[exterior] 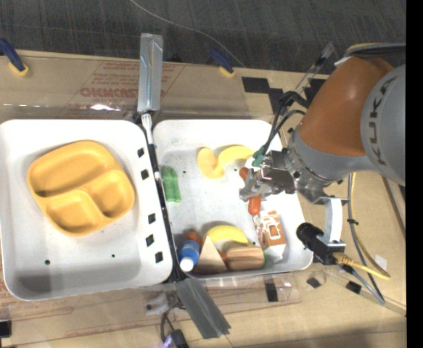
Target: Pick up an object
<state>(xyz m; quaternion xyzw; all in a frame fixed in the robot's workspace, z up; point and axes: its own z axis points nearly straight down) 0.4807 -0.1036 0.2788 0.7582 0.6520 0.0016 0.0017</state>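
Metallic end effector (258, 183), grip state unclear, hovers over a slim orange object (255, 206).

A grey-and-orange arm (345, 125) is reaching in from the right over the right bin (196, 133), its gripper (258, 185) hanging above the bin's right side, close to a small orange item (255, 206) and a carton (270, 230). A yellow piece (222, 159) is lying near the middle, a green block (171, 184) by the left wall, and a bottle (189, 253), wedge (210, 256), yellow cap (227, 233) and brown block (244, 258) along the near wall. A yellow tray (80, 185) is sitting in the left bin (22, 267).
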